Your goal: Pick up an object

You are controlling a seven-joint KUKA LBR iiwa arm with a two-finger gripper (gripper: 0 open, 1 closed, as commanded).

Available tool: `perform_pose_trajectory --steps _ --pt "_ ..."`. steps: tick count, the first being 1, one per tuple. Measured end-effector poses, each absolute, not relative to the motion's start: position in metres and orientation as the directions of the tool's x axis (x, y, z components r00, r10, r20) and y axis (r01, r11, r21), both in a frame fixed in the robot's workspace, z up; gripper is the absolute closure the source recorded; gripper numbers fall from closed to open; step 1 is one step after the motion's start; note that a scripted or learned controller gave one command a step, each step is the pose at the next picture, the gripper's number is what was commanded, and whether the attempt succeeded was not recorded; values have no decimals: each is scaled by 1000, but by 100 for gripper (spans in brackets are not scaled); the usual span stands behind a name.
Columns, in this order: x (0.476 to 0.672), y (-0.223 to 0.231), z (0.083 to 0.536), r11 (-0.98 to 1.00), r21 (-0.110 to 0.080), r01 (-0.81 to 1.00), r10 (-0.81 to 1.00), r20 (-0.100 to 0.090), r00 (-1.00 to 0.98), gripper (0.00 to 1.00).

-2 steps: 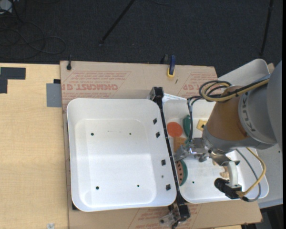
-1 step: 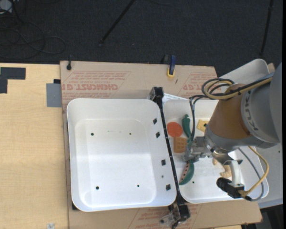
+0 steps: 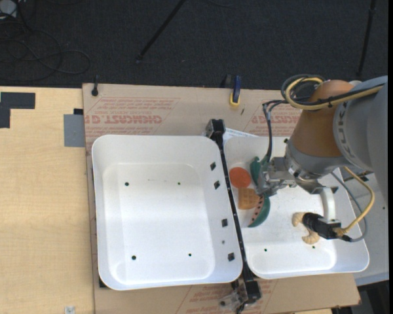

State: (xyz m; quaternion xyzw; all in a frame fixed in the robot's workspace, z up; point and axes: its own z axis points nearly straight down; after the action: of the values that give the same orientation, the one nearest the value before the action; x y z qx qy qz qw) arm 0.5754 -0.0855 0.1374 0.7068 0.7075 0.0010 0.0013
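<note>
My gripper (image 3: 264, 183) reaches down into the right bin (image 3: 314, 263), near its left wall. Right beside it lie an orange ball (image 3: 240, 175), a tan block (image 3: 247, 199) and a curved green object (image 3: 259, 213). The green object runs up under the gripper, and its upper end is hidden by the gripper body. The view does not show whether anything sits between the fingers. A pale beige object (image 3: 300, 220) lies further right in the same bin, partly covered by the wrist.
The left bin (image 3: 111, 175) stands beside the right one, with a black divider rail (image 3: 226, 201) between them. A blue and yellow clamp (image 3: 236, 90) sits at the back edge of the cardboard sheet. The arm covers the right bin's upper right part.
</note>
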Motion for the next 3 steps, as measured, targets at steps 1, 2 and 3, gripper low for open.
perform_pose_trajectory --steps 1,2,3 --pt "548 -93 85 -2 -3 1000 1000 0 2 100" --pt "589 -46 194 6 8 1000 1000 1 -6 100" --pt "470 -19 187 -2 -14 1000 1000 4 2 100"
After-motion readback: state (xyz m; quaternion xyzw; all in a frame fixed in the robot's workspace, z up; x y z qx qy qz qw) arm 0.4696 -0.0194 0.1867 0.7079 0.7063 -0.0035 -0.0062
